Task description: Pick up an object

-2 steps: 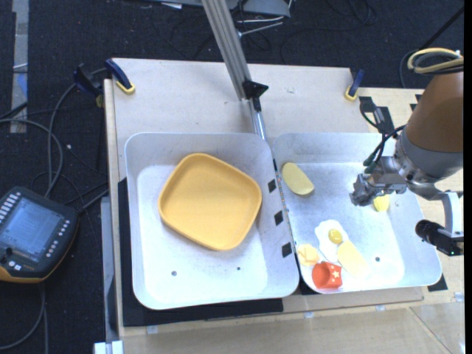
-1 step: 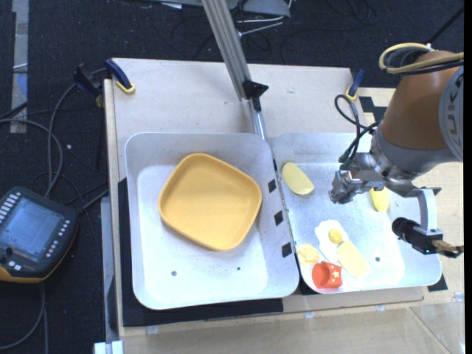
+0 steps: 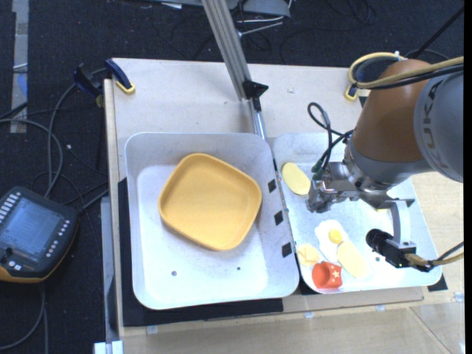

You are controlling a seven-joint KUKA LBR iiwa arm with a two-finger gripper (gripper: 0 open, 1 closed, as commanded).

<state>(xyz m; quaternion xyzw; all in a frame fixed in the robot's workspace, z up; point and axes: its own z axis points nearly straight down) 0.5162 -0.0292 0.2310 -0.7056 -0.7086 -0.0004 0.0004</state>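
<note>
Grey teach pendant on dark floor

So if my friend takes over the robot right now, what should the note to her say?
Gripper: low over the right bin, with nothing seen between its fingers; open or shut is unclear.
Things: a yellow plate lies in the left bin. In the right bin are a yellow oval piece just left of the gripper, a toy fried egg, a pale yellow piece, a small yellow piece and a red piece.
Done: nothing lifted yet.
Left: grab one object and raise it.
</note>
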